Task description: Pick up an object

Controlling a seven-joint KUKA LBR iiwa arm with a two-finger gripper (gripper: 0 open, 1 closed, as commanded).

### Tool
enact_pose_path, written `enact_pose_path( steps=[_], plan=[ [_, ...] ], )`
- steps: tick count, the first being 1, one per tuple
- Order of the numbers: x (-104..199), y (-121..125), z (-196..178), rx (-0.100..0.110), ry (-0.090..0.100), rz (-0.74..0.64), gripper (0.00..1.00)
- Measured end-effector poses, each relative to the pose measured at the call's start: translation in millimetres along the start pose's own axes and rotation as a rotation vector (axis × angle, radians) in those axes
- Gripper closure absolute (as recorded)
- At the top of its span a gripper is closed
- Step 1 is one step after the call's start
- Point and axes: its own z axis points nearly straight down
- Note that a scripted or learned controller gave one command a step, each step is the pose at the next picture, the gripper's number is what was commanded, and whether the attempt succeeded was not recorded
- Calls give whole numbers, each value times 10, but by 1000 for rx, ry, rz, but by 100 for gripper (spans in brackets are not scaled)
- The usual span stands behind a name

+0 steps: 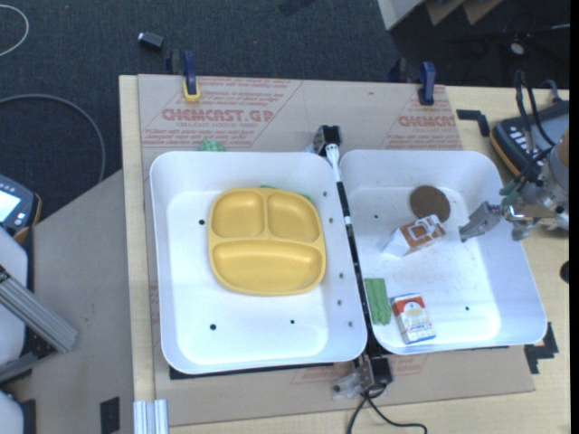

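yellow tray (pixel 267 240), white bins (pixel 172 242), green block (pixel 376 299)

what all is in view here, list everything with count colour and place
bins: 2, white, side by side on the bench
divided plate: 1, yellow, three compartments, middle of the left bin
round disc: 1, brown, upper part of the right bin
small packet: 1, white with orange-brown label, just below the disc
green item: 1, green, by the right bin's left wall
small box: 1, white with red-orange print, front of the right bin
clamps: 2, blue, back edge of the board
board: 1, tan with red lettering, under the bins
gripper: 1, grey, over the right bin's right side, beside the packet, nothing between its fingers
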Motion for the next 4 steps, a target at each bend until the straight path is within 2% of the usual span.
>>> enact_pose_path(
  steps=[1,2,3,4],
  plan=[
    [929,-45,1367,6,5,-7,0],
    [178,391,986,-7,-6,4,0],
    [840,403,1323,6,5,-6,0],
    [796,409,1198,1,1,0,100]
  ],
)
